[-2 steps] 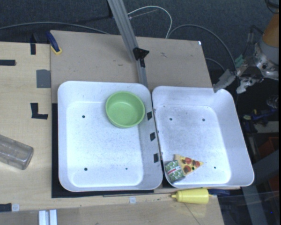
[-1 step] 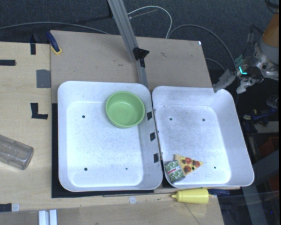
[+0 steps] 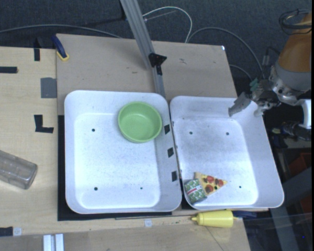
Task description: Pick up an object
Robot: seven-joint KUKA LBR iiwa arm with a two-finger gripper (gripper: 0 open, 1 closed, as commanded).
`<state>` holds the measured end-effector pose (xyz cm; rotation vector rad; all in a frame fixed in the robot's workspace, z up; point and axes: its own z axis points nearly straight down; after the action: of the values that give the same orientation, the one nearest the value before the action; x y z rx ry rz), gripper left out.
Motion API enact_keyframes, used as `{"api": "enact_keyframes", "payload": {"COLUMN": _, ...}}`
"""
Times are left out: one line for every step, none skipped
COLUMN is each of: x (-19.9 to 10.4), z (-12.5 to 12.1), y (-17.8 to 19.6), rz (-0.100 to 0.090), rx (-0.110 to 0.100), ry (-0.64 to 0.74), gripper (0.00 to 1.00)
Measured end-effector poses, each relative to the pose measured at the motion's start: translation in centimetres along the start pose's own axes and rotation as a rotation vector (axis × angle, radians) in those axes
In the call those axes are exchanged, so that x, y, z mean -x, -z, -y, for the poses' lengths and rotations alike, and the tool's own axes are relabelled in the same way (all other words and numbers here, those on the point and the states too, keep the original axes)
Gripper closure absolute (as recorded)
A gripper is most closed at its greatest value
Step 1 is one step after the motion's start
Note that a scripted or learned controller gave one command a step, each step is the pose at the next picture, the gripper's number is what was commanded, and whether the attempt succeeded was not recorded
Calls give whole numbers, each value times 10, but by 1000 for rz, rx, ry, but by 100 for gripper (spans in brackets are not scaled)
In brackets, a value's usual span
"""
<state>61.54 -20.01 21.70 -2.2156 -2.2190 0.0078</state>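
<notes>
Pizza slice toy (image 3: 212, 182) lies in the right bin (image 3: 261, 156), near its front left corner, just beside a small green packet (image 3: 194, 190). A green bowl (image 3: 140, 122) sits in the left bin (image 3: 76, 150), toward its back. From my camera view, I judge the risk to be a pincer closing on the flat slice's edge and skidding it against the bin wall, or snagging the packet instead. My arm hangs over the right bin's back right corner, wrist tilted inward, pincer (image 3: 246, 103) holding nothing; I cannot tell how it is set.
</notes>
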Motion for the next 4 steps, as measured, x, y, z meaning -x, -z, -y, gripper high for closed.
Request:
{"api": "enact_keyframes", "payload": {"x": -2, "z": 5, "y": -45, "rz": 1, "rx": 2, "ry": 0, "gripper": 0}}
{"api": "enact_keyframes", "payload": {"x": -5, "z": -2, "y": -106, "rz": 0, "rx": 0, "ry": 2, "gripper": 0}}
{"api": "enact_keyframes", "payload": {"x": -5, "z": -3, "y": -92, "rz": 1, "rx": 6, "ry": 3, "gripper": 100}}
{"api": "enact_keyframes", "payload": {"x": -8, "z": -5, "y": -29, "rz": 2, "rx": 13, "ry": 0, "gripper": 100}}
